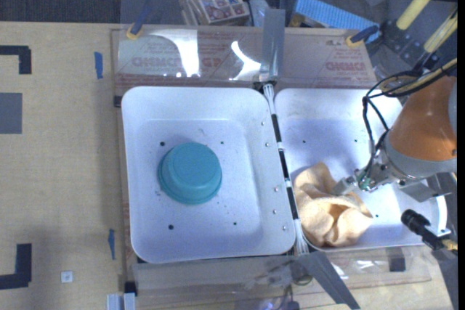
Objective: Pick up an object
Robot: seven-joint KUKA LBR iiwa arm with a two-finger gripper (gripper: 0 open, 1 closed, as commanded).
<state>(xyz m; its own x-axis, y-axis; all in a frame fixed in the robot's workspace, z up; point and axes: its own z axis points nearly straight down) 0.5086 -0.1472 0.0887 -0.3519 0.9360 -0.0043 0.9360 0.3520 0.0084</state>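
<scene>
I see a crumpled tan cloth (330,213) lying in the right bin (320,120), against its near left corner. My end effector (361,181) sits low at the cloth's right edge; whether it grips anything I cannot tell. Nothing looks lifted yet. A teal bowl (190,172) rests upside down in the left bin (145,112).

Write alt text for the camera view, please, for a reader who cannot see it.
The gripper is down in the right bin, at a crumpled tan cloth. A teal bowl sits upside down in the left bin.
</scene>
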